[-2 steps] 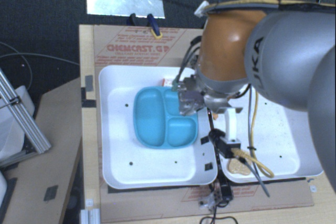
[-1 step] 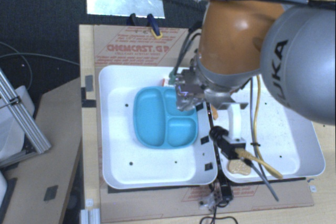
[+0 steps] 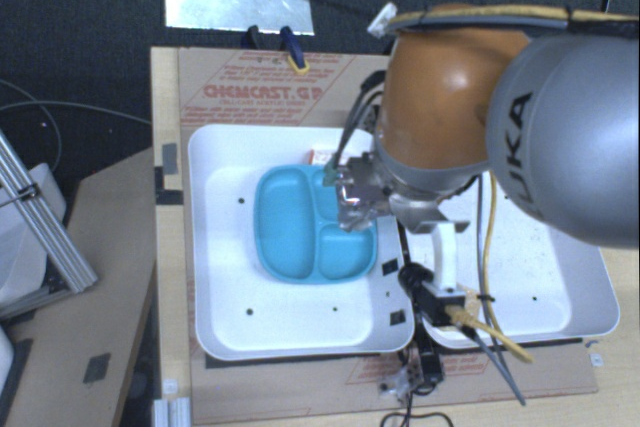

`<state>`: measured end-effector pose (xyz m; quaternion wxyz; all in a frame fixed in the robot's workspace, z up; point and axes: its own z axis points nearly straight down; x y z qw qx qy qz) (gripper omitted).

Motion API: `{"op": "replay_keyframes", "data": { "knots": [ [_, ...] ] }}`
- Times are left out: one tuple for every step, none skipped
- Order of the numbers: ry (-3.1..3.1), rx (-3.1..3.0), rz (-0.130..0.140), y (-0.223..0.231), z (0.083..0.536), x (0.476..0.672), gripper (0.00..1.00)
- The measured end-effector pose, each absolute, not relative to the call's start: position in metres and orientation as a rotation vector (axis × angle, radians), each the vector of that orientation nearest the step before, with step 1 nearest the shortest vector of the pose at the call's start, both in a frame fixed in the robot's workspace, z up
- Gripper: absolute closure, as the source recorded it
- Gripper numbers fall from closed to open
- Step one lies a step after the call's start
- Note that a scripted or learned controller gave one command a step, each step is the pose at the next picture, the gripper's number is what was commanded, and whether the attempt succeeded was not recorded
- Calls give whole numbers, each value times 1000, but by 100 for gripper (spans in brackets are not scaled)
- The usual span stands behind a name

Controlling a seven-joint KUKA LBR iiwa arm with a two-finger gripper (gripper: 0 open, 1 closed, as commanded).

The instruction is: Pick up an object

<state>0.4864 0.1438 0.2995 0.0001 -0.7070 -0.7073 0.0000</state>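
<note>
I am lowering my pincer over the blue divided tray, which is lying in the left white bin, toward that bin's right side. The pincer is sitting at the tray's upper right edge, above the ridge between compartments; whether it is spread or pressed together I cannot tell, as my wrist is covering it. Nothing is showing as pinched.

Judgement: the tray's raised rim is the only practical purchase, so I should be straddling that rim squarely and closing on it, not on the smooth floor.

Right of the tray, the wall shared with the right white bin is close, leaving little room. Left of and below the tray the bin floor is open. A small white and red item is lying just above the tray.
</note>
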Motion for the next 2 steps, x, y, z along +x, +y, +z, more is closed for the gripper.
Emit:
{"op": "replay_keyframes", "data": {
  "knots": [
    [-2217,-2224,11,118,158,560,100],
    [-2230,-2220,-15,115,304,524,100]
  ]
}}
